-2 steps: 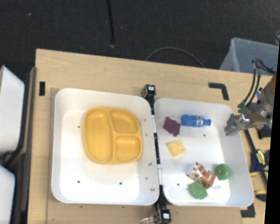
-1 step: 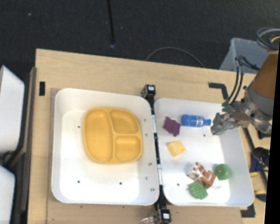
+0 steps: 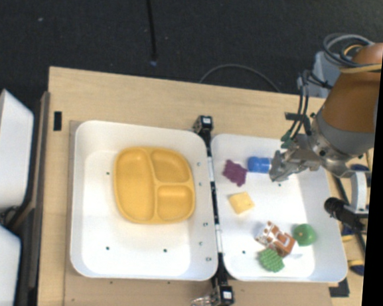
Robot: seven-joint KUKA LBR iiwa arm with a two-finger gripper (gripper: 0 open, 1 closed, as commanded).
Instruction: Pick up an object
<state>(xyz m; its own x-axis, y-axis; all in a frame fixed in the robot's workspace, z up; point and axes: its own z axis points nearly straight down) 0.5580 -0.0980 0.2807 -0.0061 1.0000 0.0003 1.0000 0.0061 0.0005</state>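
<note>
The right bin (image 3: 321, 267) holds several small objects: a blue piece (image 3: 258, 164), a purple piece (image 3: 235, 172), a yellow block (image 3: 241, 203), a brown and white toy (image 3: 276, 238), a green ball (image 3: 304, 234) and a green textured piece (image 3: 271, 260). My gripper (image 3: 280, 171) hangs over the bin's back part, just right of the blue piece, fingers pointing down. Nothing shows between them.
The left bin (image 3: 90, 240) holds a yellow divided plate (image 3: 154, 184). A black clip (image 3: 203, 125) sits at the back of the seam between the bins, another fitting (image 3: 213, 300) at the front. White boxes (image 3: 4, 159) stand left of the bench.
</note>
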